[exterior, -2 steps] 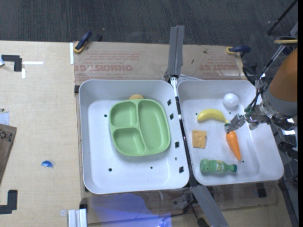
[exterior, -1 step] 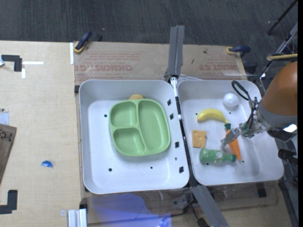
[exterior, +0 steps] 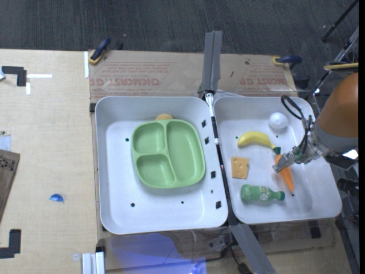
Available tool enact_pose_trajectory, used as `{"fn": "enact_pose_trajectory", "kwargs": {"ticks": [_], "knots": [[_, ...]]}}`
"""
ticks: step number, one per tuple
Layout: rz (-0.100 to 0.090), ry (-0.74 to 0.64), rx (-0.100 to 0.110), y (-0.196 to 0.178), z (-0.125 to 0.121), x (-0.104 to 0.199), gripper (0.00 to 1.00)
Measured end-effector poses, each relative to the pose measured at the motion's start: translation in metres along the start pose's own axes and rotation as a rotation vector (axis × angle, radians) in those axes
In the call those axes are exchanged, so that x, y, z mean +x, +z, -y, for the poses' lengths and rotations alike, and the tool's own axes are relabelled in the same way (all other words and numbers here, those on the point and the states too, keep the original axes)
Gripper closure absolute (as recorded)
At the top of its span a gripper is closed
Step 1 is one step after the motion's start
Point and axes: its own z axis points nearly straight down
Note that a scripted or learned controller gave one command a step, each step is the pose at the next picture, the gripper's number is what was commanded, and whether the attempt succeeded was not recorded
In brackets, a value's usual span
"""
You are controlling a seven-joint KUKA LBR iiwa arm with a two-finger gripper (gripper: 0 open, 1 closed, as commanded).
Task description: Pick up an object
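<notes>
The right bin (exterior: 319,204) holds several objects. A yellow banana (exterior: 255,139) lies near its middle, with a white ball (exterior: 278,120) behind it. An orange cheese square (exterior: 240,167) and a green bottle (exterior: 260,194) on its side lie toward the front. An orange carrot (exterior: 286,177) lies at a slant on the right. My gripper (exterior: 290,159) is low over the carrot's upper end, reaching in from the right under the arm's orange band (exterior: 347,110). I cannot see whether it touches the carrot.
The left bin (exterior: 114,198) holds a green three-part plate (exterior: 168,153), with a small yellow-orange object (exterior: 164,117) peeking out behind it. A metal divider (exterior: 212,73) runs between the bins. Black cables (exterior: 293,108) loop near the right bin's back corner.
</notes>
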Motion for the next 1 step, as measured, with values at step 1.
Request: {"fn": "enact_pose_trajectory", "kwargs": {"ticks": [1], "knots": [[0.001, 0.148, 0.001, -0.1152, -0.0311, 0.0515, 1.00]]}}
